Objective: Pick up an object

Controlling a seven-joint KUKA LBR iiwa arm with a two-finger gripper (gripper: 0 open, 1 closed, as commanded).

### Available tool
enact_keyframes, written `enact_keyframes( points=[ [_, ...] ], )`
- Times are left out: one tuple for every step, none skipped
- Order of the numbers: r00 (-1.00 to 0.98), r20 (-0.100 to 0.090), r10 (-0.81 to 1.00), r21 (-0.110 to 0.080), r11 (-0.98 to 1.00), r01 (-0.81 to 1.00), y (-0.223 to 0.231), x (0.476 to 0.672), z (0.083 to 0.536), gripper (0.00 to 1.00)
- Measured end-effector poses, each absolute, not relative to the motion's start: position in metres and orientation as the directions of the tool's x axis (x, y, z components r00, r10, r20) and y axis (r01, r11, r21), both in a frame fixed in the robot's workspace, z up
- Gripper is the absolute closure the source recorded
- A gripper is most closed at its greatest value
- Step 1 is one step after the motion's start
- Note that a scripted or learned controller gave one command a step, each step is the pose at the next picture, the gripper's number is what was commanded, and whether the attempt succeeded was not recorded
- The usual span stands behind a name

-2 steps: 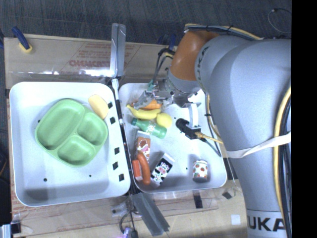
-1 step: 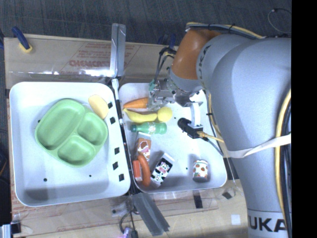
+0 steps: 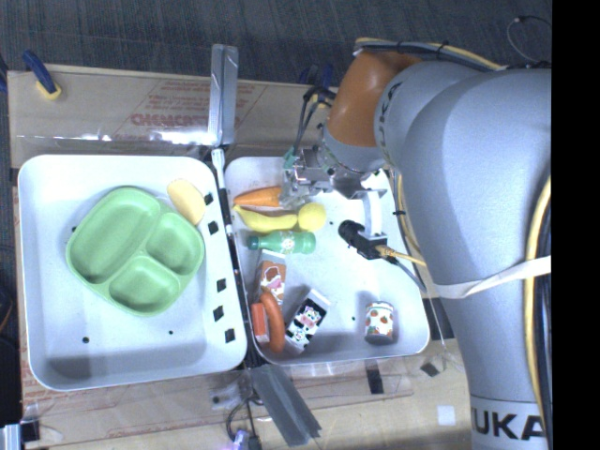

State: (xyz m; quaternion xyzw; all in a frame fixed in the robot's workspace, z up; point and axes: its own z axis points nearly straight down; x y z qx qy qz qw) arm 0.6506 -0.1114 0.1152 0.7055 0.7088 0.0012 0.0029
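Observation:
My gripper (image 3: 298,184) hangs low over the far part of the right bin (image 3: 412,340), right above an orange carrot (image 3: 255,197) and a yellow banana (image 3: 267,220). A yellow lemon (image 3: 312,217) lies just beneath the gripper's tip. The wrist hides the fingertips. In front of these lie a green bottle (image 3: 284,243), a small brown-and-white packet (image 3: 272,277), a red-orange sausage (image 3: 269,319), a black-and-white carton (image 3: 307,319) and a small patterned can (image 3: 379,322).
The left bin (image 3: 56,345) holds a green divided plate (image 3: 136,248) and a pale yellow piece (image 3: 187,201) at its far right corner. A ridge with black clips (image 3: 223,289) separates the bins. The big grey arm (image 3: 469,186) covers the right bin's right side.

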Motion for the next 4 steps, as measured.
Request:
enact_keyframes(
  points=[
    [-0.005,-0.002,1.000,0.006,0.005,1.000,-0.111,0.651,0.115,0.00],
    [-0.007,-0.002,1.000,0.005,0.007,1.000,-0.111,0.651,0.124,1.00],
    [0.055,0.000,0.998,-0.005,-0.055,0.998,-0.101,0.618,0.139,1.00],
    [0.056,0.000,0.998,-0.005,-0.056,0.998,-0.101,0.618,0.139,0.00]
  ],
)
